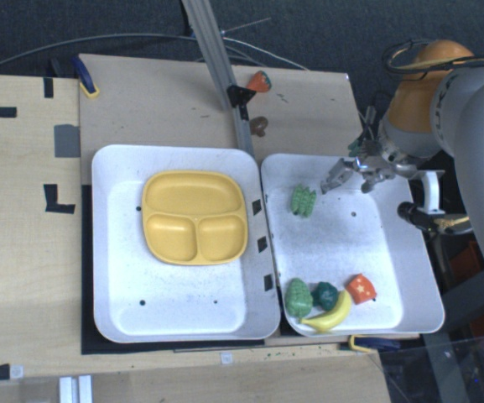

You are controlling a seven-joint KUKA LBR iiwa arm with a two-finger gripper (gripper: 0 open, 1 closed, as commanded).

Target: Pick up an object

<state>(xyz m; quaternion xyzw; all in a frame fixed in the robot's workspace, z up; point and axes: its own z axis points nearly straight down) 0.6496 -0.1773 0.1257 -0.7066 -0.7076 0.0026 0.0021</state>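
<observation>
Lying loose in the right bin at frame centre-right, small green knobbly toy, probably light, stiff plastic, best gripped across its narrow sides; pincer hovering nearby, spread, holding nothing.

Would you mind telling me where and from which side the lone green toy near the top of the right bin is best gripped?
Grip the green toy across its narrower middle, coming straight down from above. It lies alone on the right bin floor, clear of walls.

White bins; yellow divided plate. Green knobbly item. Yellow banana, light green piece, dark green piece, red-orange piece. Arm grey, orange band.
</observation>
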